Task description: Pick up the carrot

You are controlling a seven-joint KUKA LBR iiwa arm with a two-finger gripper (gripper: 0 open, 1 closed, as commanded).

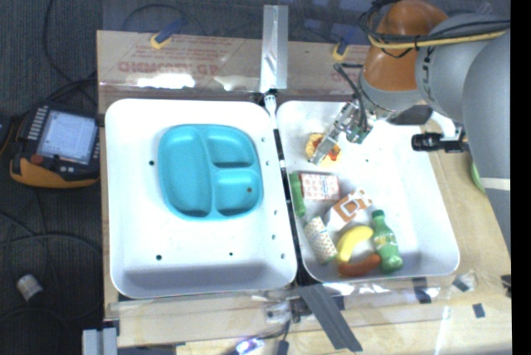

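Found carrot (319, 149) in the right bin (415, 179), upper left part, close to the divider between the bins. Logged it as a small orange piece lying on the white floor, apart from the pile further down. Saw gripper (338, 140) low over that same corner, tilted down and leftward, tip right at the carrot's upper right end, touching or just beside it; could not tell which. Could not tell whether gripper was spread or pressed together, too small and blurred. Could not confirm any hold on the carrot. Noted grey arm (473, 88) coming in from the right, orange band (398, 46) above the wrist, over the bin's far edge.

Counted the rest of the right bin, lower left to middle: red and white packet (319, 186) below the carrot, green item (296, 194) just beside it against the left wall, orange and white box (354, 204), patterned cylinder (320, 238), yellow banana (355, 241), green bottle (385, 244) touching the banana's right side, reddish sausage (358, 266) under both near the front wall.

Marked left bin (133, 245) as holding a blue divided plate (211, 171), three compartments, near its middle. Spotted handheld pendant (54, 144) on the floor left of the bench, screen up.
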